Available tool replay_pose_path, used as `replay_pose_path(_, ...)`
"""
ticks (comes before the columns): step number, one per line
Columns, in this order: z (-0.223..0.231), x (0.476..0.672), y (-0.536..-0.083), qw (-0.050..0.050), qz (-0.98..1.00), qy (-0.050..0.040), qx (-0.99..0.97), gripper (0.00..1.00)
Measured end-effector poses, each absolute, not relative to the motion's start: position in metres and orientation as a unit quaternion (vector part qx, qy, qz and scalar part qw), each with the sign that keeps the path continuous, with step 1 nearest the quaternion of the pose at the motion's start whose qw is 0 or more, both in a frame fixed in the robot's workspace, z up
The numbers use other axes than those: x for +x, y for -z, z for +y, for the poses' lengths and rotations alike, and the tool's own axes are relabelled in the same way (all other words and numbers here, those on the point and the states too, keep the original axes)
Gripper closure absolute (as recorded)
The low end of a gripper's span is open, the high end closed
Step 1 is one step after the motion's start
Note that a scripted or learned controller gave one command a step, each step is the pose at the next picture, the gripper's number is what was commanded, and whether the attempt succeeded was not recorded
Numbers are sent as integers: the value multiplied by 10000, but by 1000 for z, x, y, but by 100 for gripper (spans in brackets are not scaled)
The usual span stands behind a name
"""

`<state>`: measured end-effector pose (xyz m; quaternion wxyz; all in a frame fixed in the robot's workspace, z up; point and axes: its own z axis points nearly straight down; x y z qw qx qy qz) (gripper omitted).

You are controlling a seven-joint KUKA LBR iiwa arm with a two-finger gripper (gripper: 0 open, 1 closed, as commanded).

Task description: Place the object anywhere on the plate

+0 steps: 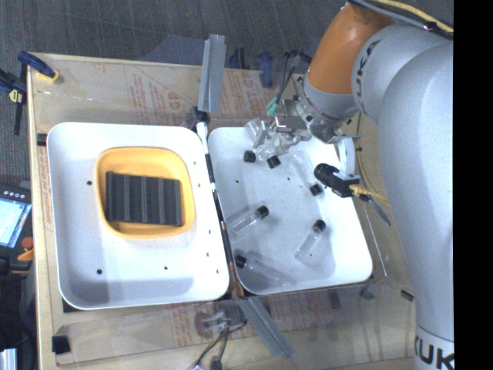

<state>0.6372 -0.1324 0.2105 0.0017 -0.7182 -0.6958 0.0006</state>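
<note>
The gripper (271,133) hangs over the far corner of the right bin (348,262), among clear vials with black caps; whether it is open or closed, I cannot tell. One vial (248,218) lies near the bin's left wall. The yellow plate (144,159) sits in the left bin (69,230), holding a dark ribbed insert (144,199)

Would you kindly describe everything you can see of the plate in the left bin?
The plate is a rounded-rectangle dish with a glossy yellow-orange rim, apparently plastic, and a dark grey ribbed centre whose ridges run away from the camera. It lies flat in the left bin, towards the bin's far side, resting on the white floor. Nothing lies on it, and the gripper is over the right bin, well apart from it.
</note>
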Motion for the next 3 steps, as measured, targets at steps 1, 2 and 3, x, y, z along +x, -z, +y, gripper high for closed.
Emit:
replay_pose_path(1, -88, 649, -191, 21, -7658, -13, -6430, 100)
replay_pose_path(2, -46, 634, -190, 24, -7984, -18, -6021, 100)
replay_pose_path(3, -26, 626, -190, 29, -8590, -19, -5120, 100)
